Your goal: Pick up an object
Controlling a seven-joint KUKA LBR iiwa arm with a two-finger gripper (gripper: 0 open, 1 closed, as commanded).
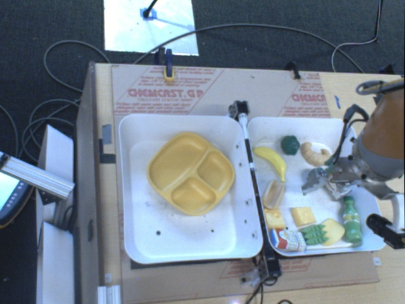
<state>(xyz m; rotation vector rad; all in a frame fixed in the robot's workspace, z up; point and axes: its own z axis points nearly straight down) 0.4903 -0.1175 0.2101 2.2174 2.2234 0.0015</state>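
Nearest the camera, at the front rim of the right bin [329, 251], lie a red-and-white packet [288, 239], a green-and-yellow toy vegetable [323, 233] and a green bottle [351, 220] with a yellow neck. Behind them sit two yellow cheese-like blocks [302, 216], a pale wedge [273, 194], a banana [271, 161], a dark green ball [290, 145] and a tan croissant-shaped piece [314, 152].

The left bin [136, 233] holds a yellow divided plate [191, 173].

My gripper [314, 181] hangs over the right bin, fingers pointing toward its middle. They appear slightly spread, with nothing between them, though the metal parts blur together and I cannot tell this for certain. The tips sit over bare bin floor, just beside the croissant-shaped piece and near the bottle's cap.

Finding: the step in hand is the approach; no object is yet grasped.

Next move, in my judgement: choose one target, likely the croissant-shaped piece or the bottle, centre the fingers across its narrow width, descend to the floor and close. Risk: neighbouring items are close, so a stray finger may nudge the target away.
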